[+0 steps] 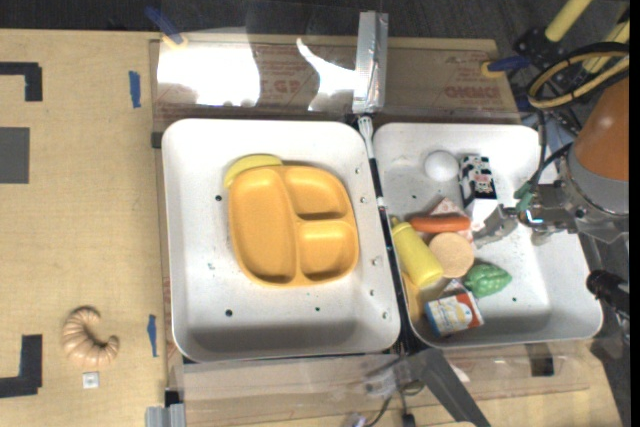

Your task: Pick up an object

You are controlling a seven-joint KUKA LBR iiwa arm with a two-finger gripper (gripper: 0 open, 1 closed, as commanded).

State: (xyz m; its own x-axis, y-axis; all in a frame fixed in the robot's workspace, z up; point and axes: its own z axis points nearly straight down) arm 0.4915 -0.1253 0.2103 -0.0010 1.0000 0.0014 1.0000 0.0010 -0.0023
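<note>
Pincer [497,223] beside orange carrot [440,223], round tan disc [453,254]

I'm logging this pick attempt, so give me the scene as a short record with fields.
left bin: yellow divided tray, yellow item under its far edge
right bin: white ball, carrot, yellow bottle, green vegetable, small can
claw: low in right bin, beside the carrot
bench, left of bins: croissant

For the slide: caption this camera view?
Gripper over the cluttered right bin; yellow divided tray in the left bin.
</note>
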